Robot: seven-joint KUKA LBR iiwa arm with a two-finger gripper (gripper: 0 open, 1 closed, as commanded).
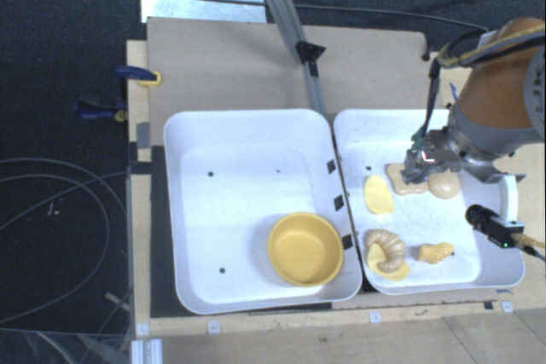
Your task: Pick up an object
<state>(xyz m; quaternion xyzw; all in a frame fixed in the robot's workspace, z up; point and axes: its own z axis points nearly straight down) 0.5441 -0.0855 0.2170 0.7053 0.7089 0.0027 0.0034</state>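
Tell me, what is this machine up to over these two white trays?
A robot arm reaches in from the right, and its gripper is down in the right bin, right at a pale, flat food-like piece. Other small pale pieces lie nearby: a yellowish slice, a curled piece and a small lumpy one. The left bin holds a yellow bowl. Whether it has grabbed anything is unclear.

A yellow bowl [304, 247] sits upright near the front right corner of the left white bin [196, 141]. In the right white bin [358, 128] lie a pale yellow oval piece [379, 194], a curled cream pastry [388, 252], a small tan lump [435, 252], a flat beige piece [401, 182] and, touching it, a round cream ball [444, 186].
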